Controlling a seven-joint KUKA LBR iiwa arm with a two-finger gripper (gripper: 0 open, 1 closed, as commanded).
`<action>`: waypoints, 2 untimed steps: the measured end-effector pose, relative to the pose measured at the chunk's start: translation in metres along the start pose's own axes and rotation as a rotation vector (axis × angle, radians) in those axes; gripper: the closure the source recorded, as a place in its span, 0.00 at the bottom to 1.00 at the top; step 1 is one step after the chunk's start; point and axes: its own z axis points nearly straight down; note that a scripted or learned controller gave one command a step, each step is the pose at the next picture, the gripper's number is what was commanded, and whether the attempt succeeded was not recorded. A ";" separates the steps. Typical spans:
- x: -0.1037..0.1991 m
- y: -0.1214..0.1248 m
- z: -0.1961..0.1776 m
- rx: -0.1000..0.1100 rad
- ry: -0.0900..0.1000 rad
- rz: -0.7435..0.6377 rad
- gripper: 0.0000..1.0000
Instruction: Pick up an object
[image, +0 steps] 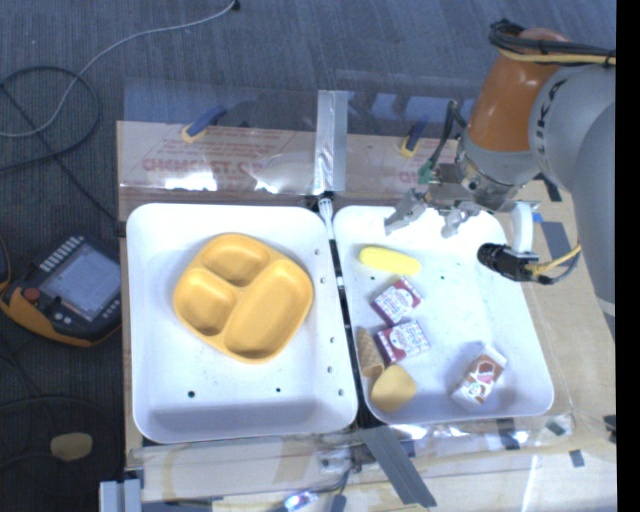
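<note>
Currently: gripper (430, 213) open, empty, hovering over right bin (520, 330) far edge. Nearest candidate: yellow banana-shaped piece (390, 262), just below. Risks: rounded surface slipping between fingers; nudged toward red packets (400, 320).

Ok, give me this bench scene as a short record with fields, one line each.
left bin: white shallow bin holding a yellow three-compartment plastic plate
right bin: white shallow bin holding a yellow banana-shaped toy, two red-and-white packets, a red-and-white small carton and a tan rounded lump
gripper: over the right bin's far edge, jaws spread, nothing between them
</note>
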 end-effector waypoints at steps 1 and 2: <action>-0.026 0.018 0.119 -0.011 -0.006 -0.041 0.00; -0.025 0.019 0.107 -0.014 -0.005 -0.042 1.00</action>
